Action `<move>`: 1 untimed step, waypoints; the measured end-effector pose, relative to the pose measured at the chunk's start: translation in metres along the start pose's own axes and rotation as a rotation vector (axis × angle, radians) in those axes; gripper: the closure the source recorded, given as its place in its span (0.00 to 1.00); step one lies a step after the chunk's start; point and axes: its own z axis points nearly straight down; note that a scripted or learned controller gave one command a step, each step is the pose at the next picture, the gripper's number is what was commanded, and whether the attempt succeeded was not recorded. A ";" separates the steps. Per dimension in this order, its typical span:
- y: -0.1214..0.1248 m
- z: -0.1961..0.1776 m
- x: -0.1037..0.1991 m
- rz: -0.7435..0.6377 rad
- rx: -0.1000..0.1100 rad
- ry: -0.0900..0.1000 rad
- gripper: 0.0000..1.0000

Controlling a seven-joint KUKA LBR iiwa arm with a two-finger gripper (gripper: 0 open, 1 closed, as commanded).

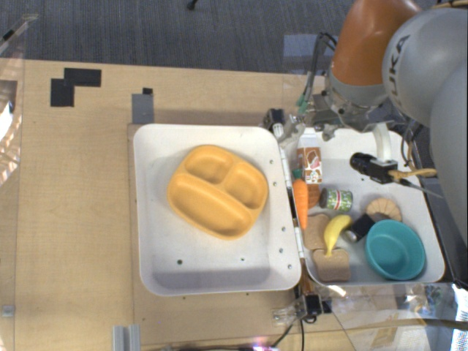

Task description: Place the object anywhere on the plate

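Nearest the camera, in the right bin (pixel 342 149), a tan block (pixel 333 268) sat at the front wall, with a teal bowl (pixel 395 249) upright beside it toward the view's right. A banana (pixel 335 232) leaned over the tan block's far end, and a paler tan slice (pixel 315 229) lay just to its left. A small dark thing (pixel 358 228) rested between the banana and the bowl's rim, and behind the bowl lay a round wooden piece (pixel 384 210). Farther back, a green can (pixel 336 199) lay on its side, close to a carrot (pixel 300 200) stretched along the bin's left wall. Beyond the carrot a small carton (pixel 310 164) lay flat near that same wall. In the left bin (pixel 219 273), well apart from all these things, the yellow plate (pixel 218 190) sat around the middle, its three compartments facing up and its long axis slanted across the bin floor. At the far left corner of the right bin the gripper (pixel 316 123) hung above the wall, just beyond the carton, under the grey arm (pixel 431 64) and its orange band (pixel 369 35). The wrist hid its working end, so I could not tell whether it was spread or closed, and nothing was seen held in it. The tan bench (pixel 73 232) ran out to the left of both bins.
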 end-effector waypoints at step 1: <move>-0.108 0.041 0.013 0.126 0.008 0.000 0.00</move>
